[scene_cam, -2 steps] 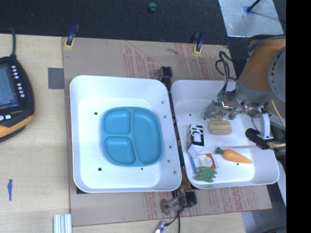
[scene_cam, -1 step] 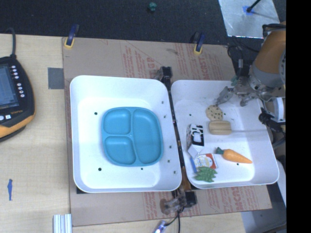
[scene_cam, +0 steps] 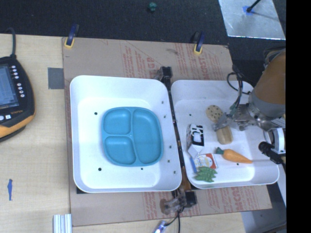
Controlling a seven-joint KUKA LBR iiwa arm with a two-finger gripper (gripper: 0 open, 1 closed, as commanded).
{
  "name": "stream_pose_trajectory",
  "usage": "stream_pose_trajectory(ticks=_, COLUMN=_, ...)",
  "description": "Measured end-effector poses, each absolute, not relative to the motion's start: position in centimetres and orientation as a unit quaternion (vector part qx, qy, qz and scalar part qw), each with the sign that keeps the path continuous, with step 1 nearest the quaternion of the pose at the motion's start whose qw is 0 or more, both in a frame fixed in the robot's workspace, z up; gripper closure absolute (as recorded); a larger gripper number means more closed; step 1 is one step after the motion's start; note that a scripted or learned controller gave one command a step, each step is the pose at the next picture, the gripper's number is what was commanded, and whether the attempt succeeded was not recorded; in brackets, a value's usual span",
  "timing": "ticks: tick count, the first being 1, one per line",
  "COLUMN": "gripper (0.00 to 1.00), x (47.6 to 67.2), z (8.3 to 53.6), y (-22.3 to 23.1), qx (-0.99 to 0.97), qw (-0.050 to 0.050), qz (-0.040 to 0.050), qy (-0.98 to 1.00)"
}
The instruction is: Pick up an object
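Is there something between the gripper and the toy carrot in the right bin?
Nothing visible. The gripper hangs over the tan block, and the toy carrot lies just below that block, apart from it, on open bin floor.

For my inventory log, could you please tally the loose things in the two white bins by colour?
Blue: 1, divided plate
Tan: 2, cookie, bread roll
Orange: 1, carrot
Black-and-white: 1, packet
Green: 1, leafy piece
Red-and-white: 1, wrapper
Total: 7
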State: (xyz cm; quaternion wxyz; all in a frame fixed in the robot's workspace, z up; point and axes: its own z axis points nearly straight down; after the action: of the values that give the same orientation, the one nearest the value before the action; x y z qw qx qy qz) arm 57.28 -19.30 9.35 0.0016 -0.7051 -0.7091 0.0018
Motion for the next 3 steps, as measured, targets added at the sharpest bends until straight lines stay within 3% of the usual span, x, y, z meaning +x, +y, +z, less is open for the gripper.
stream_pose_trajectory(ticks=1, gripper=1.00, x=57.3, z=10.4, y=-19.5, qx=-0.704, qw=0.001, qz=0.0029, qy=-0.710)
stream_pose_trajectory(ticks=2, gripper=1.00, x=53.6, z=9.2, y=-16.4, qx=-0.706, qw=0.001, qz=0.0010, qy=-0.708)
stream_pose_trajectory(ticks=3, gripper=1.00, x=59.1, z=9.2, y=-14.5, qx=-0.705, qw=0.001, qz=0.0013, qy=-0.709)
